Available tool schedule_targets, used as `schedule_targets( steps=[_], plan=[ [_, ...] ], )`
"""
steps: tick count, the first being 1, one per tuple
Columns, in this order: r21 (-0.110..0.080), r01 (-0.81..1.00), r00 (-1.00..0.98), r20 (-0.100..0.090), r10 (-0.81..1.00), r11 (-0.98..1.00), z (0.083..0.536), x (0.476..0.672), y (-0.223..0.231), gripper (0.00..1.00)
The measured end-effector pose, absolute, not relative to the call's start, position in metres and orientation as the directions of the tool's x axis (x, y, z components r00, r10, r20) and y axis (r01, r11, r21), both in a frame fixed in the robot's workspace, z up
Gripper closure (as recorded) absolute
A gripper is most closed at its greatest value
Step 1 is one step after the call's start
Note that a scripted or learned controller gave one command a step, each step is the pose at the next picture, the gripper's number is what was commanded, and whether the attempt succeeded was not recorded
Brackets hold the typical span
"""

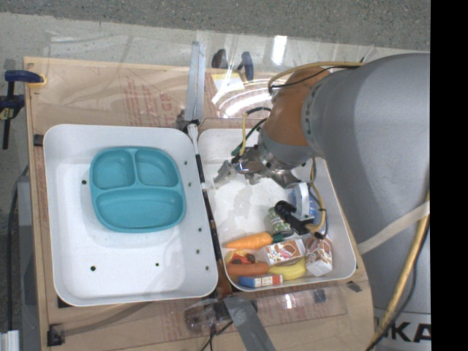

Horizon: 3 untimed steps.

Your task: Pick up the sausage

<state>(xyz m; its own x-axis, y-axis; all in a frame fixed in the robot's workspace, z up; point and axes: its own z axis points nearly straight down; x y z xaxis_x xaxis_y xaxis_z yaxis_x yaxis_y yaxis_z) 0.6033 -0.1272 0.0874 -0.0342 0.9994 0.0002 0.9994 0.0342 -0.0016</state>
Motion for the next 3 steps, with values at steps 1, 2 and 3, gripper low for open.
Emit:
schedule_targets(
  steps=[1, 2, 3],
  plan=[
    [-0.003, 0.998, 0.065, 0.0, 0.998, -0.065, 0.087, 0.523, -0.149, 0.0],
    [-0.003, 0.997, -0.078, 0.016, 0.997, 0.078, 0.087, 0.575, -0.237, 0.0],
    [0.001, 0.906, -0.424, 0.013, 0.905, 0.424, 0.087, 0.518, -0.253, 0.0]
  ],
)
